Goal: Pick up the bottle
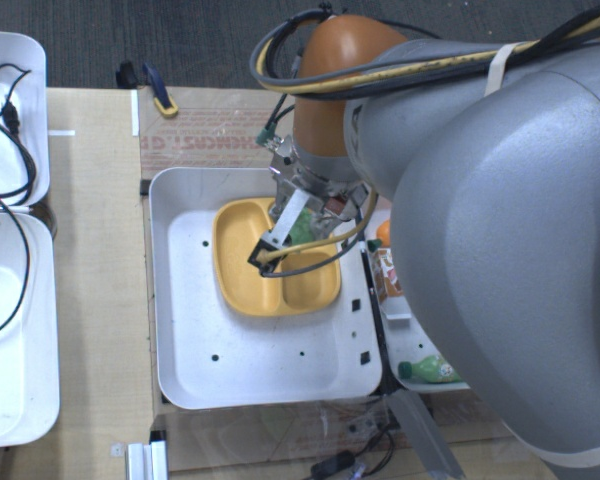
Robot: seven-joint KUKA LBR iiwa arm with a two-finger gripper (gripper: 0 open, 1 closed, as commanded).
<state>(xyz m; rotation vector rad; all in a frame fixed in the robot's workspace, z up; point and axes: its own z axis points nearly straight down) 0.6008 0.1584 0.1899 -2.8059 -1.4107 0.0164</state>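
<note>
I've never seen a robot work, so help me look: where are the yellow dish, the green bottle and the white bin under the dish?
yellow dish [238,253]: camera view, its bare left half.
green bottle [435,370]: camera view, middle of its body.
white bin [245,363]: camera view, bare floor beside the dish.

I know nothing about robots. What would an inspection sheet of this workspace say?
Surface: wooden bench bearing two white bins; left bin open to view, right bin mostly under the arm.
Job's things: green bottle-like thing lies in the right bin; identity uncertain.
Clutter: yellow divided dish in the left bin, small green thing over it; orange thing and printed packet in the right bin.
Gripper: gripper over the dish; grasp cannot be judged.
Cables: yellow-and-black cable bundle along the arm; loose black cables at the far left.
Surroundings: dark floor; blue and yellow tool on the bench.
</note>
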